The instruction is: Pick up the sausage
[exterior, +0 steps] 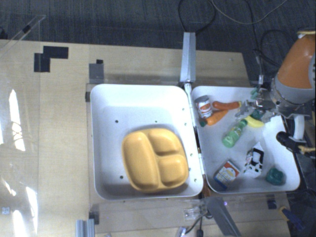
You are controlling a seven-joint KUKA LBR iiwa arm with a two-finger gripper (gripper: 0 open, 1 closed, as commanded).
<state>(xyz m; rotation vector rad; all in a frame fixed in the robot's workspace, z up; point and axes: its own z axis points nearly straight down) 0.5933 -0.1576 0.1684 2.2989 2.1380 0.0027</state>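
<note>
The sausage (227, 104), a short orange-red stick, lies in the right bin (291, 184) near its back edge, beside a small can (203, 106). Just in front of it lies an orange carrot (217, 116) with a green end. My gripper (253, 108) hangs low over the back right of this bin, a little to the right of the sausage's end and just above a yellow item (256, 122). The frame shows nothing held.
The right bin also holds a green bottle (233, 134), a black-and-white cow toy (255, 161), a small carton (226, 173) and a teal object (275, 176). In the left bin (106, 132) lies a yellow compartment tray (154, 158). A metal post (188, 58) stands behind the bins.
</note>
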